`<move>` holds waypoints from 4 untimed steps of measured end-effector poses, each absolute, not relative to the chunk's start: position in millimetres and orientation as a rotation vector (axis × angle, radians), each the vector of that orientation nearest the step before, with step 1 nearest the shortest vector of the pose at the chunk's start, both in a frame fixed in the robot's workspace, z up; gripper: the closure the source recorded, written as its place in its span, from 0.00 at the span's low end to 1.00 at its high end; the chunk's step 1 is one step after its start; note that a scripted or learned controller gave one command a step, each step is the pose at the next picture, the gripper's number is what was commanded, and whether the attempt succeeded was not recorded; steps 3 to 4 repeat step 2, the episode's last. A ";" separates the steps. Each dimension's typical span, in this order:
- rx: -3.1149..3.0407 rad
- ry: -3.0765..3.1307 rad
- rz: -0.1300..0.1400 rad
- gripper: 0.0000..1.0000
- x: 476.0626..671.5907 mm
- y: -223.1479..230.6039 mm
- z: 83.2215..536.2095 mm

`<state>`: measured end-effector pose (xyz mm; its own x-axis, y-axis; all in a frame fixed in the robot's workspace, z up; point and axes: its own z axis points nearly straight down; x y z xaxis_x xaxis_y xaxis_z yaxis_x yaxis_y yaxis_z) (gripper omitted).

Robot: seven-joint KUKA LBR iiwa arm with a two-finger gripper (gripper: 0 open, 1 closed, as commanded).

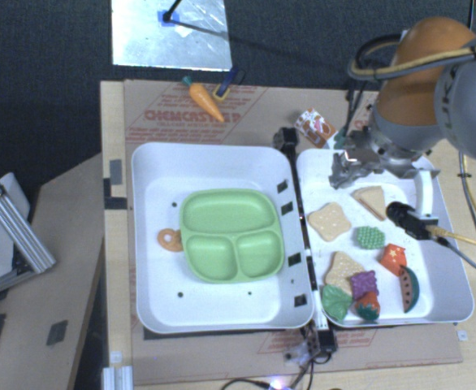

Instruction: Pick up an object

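Note:
My gripper (348, 171) hangs over the far left corner of the right bin (462, 292), with nothing visibly in it. Just in front of it lie a tan bread wedge (371, 201) and a toast slice (331, 220). Nearer the front of that bin are a green knobbly round piece (369, 237), an orange-red piece (393, 257), a watermelon slice (408, 289), another bread piece (343, 268), a purple item (363, 283), a green leaf (335, 301) and a red strawberry (369, 306).
The left bin (153, 185) holds a green divided plate (231, 234) and a small orange ring (170, 240). Behind the bins lie a toy carrot (205, 101), a wrapped snack (313, 127) and a foil sheet (171, 23). A black cabled part (404, 218) juts over the right bin.

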<state>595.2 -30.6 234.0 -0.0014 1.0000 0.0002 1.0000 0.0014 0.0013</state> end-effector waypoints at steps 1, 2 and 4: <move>2.220 2.221 0.001 1.00 601.5 -35.8 224.9; 2.217 2.224 0.001 1.00 599.2 -31.9 217.1; 2.217 2.224 0.001 1.00 599.2 -31.9 217.1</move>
